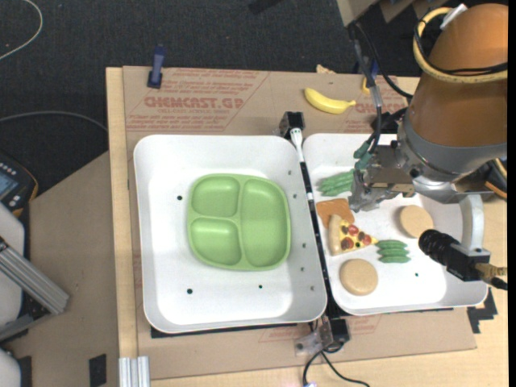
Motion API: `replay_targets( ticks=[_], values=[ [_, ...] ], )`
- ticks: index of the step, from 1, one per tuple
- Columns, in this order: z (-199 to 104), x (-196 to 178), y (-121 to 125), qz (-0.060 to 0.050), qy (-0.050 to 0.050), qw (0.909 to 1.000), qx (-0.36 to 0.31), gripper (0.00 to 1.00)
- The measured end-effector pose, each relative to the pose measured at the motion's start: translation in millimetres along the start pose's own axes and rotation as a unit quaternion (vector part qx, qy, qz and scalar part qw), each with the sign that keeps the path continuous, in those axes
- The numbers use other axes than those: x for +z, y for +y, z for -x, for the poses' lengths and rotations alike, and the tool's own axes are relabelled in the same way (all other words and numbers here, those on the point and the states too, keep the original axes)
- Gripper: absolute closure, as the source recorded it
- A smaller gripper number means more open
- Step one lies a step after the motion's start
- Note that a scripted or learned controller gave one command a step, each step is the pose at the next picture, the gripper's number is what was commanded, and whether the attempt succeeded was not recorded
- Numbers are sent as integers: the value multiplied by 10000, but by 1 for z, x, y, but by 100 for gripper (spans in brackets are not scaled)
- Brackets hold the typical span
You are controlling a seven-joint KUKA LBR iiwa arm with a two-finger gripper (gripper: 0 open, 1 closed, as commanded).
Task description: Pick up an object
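My gripper hangs low over the right bin, near that bin's left side. Directly to its left lies a green pea pod, and a pizza slice sits just below it. A second green pod, a round tan cookie and another cookie lie further toward the front and right. The arm's body hides the back right part of this bin. I see nothing held.
The left bin holds a green divided plate. A toy banana lies on the bench behind the right bin. A black clamp sits where the two bins meet.
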State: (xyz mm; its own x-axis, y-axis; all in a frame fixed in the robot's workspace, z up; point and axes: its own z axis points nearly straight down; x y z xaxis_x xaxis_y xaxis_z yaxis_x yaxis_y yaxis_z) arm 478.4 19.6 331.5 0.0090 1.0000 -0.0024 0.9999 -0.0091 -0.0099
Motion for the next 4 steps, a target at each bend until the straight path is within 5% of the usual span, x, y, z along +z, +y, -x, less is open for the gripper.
replay_targets(
  ticks=[1, 2, 3, 4],
  values=[
    [7, 129, 4, -14, 10, 10000, -27, 100],
    [-5, -25, 2, 137, 24, 9999, -65, 100],
    [-63, -214, -1, 155, 39, 9998, -80, 100],
    [-29, -100, -1, -7, -1, 10000, -19, 100]
  ],
)
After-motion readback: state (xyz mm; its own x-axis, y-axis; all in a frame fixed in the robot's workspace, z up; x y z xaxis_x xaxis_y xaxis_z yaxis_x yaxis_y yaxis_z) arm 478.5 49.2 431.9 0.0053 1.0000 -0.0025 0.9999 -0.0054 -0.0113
